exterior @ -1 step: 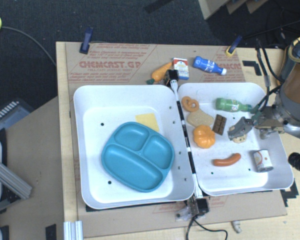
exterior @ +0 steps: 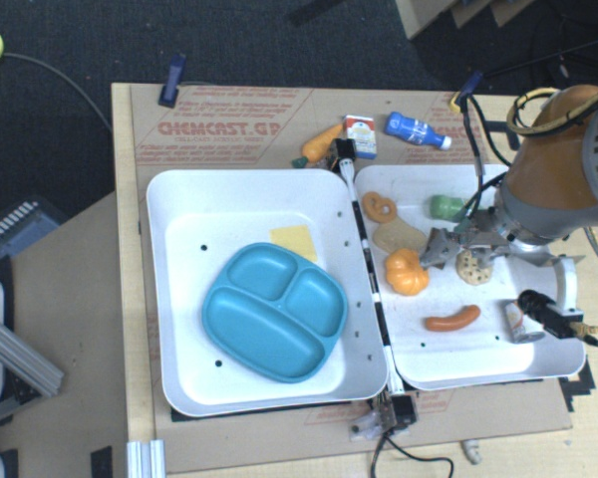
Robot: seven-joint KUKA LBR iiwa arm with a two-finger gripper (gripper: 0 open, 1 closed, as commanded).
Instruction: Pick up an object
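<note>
Camera view, looking down at a slant on the tabletop and its two white bins. Nearest the camera, the left bin carried a blue divided plate with a yellow slice just beyond it. In the right bin, the near part held a sausage; further in lay an orange fruit, a tan flat piece, a speckled cookie, a small pretzel-like ring and a green object. The gripper hung low over the middle of this bin, just beside the cookie and near the orange fruit; how far apart its fingers stood could not be told, and nothing was seen between them. Beyond the bins, on the tabletop, rested a carrot, a small carton and a blue bottle.

Judged progress: the approach appeared made, with the gripper down among the candidates, but no object was lifted. Every item rested on the bin floor. Closing on one object, most plausibly the cookie or the orange fruit, and raising it clear remained to be done.
</note>
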